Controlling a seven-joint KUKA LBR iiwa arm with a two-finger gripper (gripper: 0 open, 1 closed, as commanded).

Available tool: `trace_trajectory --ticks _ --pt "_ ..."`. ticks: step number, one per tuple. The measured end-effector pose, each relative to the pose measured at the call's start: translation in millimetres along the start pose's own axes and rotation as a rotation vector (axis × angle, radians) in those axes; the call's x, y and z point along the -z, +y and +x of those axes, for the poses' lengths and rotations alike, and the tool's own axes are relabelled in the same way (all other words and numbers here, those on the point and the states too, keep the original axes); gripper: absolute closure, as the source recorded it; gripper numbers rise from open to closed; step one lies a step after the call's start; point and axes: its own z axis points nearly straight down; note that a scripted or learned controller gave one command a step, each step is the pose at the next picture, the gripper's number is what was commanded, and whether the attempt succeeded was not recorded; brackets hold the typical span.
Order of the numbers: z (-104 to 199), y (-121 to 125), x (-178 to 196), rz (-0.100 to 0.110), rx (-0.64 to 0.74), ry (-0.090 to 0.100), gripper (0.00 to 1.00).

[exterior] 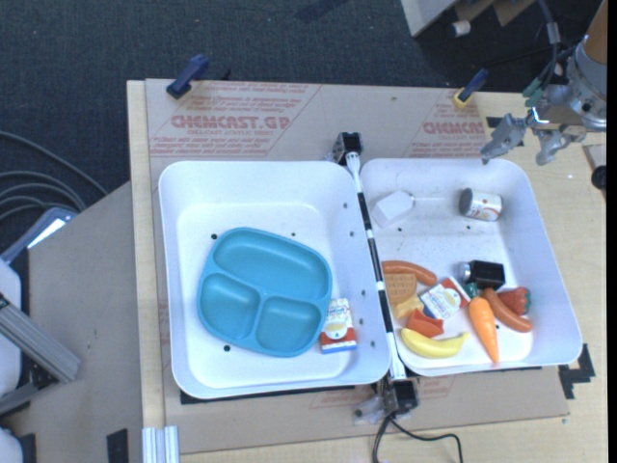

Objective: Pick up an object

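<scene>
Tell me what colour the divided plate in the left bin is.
Light blue; the divided plate shows plainly in the camera view.

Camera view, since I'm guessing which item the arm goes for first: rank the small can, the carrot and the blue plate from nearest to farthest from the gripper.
1. Small can, upper right bin, just below and left of the gripper.
2. Carrot, lower part of the right bin.
3. Blue plate, left bin, farthest.
</scene>
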Motion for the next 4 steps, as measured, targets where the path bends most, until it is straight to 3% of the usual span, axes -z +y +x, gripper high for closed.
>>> trace_trajectory --ticks 1,2,3,4 --pt "-44 5 -174 0.003 0.002 0.007 0.0" --pt "-41 25 -188 0.011 0.004 0.018 0.0" --pt "-42 26 -176 0.005 0.004 0.012 1.0" --pt "72 15 -58 -0.003 0.001 0.0 1.0"
